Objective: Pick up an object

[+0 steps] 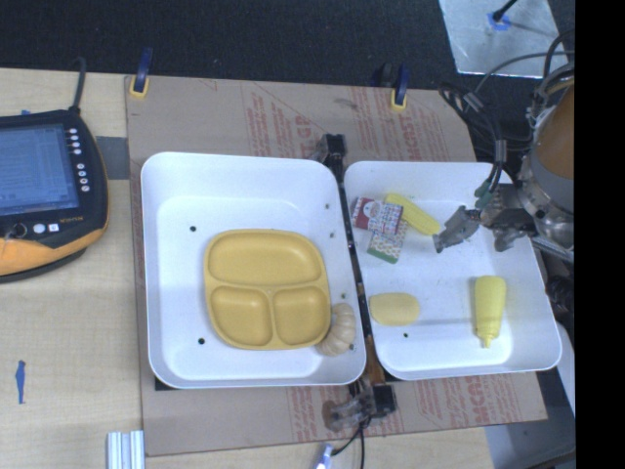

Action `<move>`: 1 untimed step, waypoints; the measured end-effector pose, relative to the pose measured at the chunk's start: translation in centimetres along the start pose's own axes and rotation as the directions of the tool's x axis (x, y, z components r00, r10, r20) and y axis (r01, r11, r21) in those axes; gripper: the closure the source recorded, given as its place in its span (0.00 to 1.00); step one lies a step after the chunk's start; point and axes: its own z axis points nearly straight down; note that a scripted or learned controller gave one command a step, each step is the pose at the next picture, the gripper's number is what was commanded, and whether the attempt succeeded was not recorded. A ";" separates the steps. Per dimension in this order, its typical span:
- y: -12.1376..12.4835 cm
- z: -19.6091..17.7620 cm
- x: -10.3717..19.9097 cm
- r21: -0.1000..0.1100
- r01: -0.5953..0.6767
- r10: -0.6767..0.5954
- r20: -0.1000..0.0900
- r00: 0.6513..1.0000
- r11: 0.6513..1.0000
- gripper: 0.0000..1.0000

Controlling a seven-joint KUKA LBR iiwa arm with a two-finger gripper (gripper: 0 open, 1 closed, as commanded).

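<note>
White plastic bins are sitting side by side on the bench, and the right bin [547, 355] is holding the loose pickable things: a yellow bottle [489, 307] lying near its front right corner, a pale yellow lump [395, 308] by the left wall, a long yellow piece [413, 215] towards the back, and a small printed carton [383, 230] just beside it. The gripper [481, 230] is hanging over the middle of this bin with its two fingers spread apart and nothing between them, probably because it is lining up for a descent. It is hovering between the long yellow piece and the yellow bottle, so I cannot tell which one it is aiming at. The left bin [166, 262] is carrying a yellow divided tray [266, 287] with a beige lump [340, 329] touching its corner, well apart from the arm
</note>
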 end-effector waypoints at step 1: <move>4.7 4.0 -6.5 0.000 -0.002 0.002 0.003 1.000 1.000 0.00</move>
